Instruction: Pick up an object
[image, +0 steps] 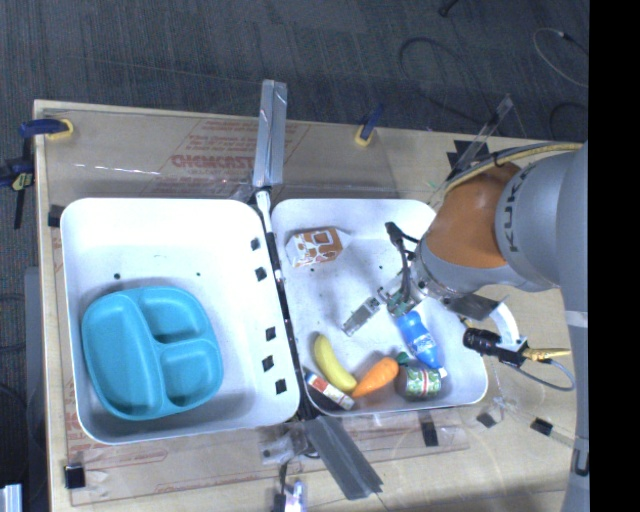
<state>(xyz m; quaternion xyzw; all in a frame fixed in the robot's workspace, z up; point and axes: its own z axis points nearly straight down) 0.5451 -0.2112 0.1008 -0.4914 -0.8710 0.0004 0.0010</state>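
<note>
The right bin (345, 215) holds a brown and white carton (315, 246) at its back left. Along its front lie a yellow banana (335, 362), an orange carrot (376, 376), a green can (421, 381) and a small red and white item (328, 390). A blue bottle (417, 338) lies just above the can. My gripper (364, 314) reaches down into the middle of this bin from the right, low over the bare floor. It is just left of the blue bottle and above the banana, and I see nothing in it.
The left bin (150, 225) holds a blue divided tray (150, 350) at its front left. A ridge with black clips (270, 300) separates the two bins. My arm's orange band (475, 225) hangs over the right bin's back right corner. A cable (520, 352) runs at the right rim.
</note>
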